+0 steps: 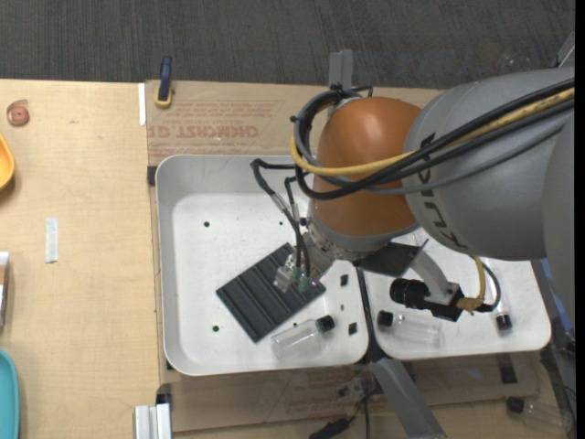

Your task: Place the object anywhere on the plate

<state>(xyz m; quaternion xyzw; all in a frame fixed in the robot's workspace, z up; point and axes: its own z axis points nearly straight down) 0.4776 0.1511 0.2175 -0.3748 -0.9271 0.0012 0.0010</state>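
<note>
Looking down on the bench (82, 199) now, with two white bins side by side. Reaching in from the right, arm (366, 167), orange band bulging over the back of the left bin (196, 273) and hiding much of the join between the two. Down below that band, gripper (297, 279), hanging right over the far corner of the plate (256, 302). Cannot tell whether open or closed from this angle: too small, too cluttered with cables. Something greenish at the tip, too blurred to name. No clear sign of anything held. Plate itself dark, ridged, rectangular, lying flat and skewed on the left bin's floor, toward the front. And there, the vial (297, 339): clear, black-capped, lying on its side in the left bin, just beside the plate's near corner, off the plate, close to the front rim. Apart from the gripper. Over in the right bin (521, 332), a second vial (416, 330), also on its side near the front, with a loose cap (502, 321) further right. Behind the bins, cardboard (219, 122) with red print and a blue clamp (164, 71) at its corner.
</note>
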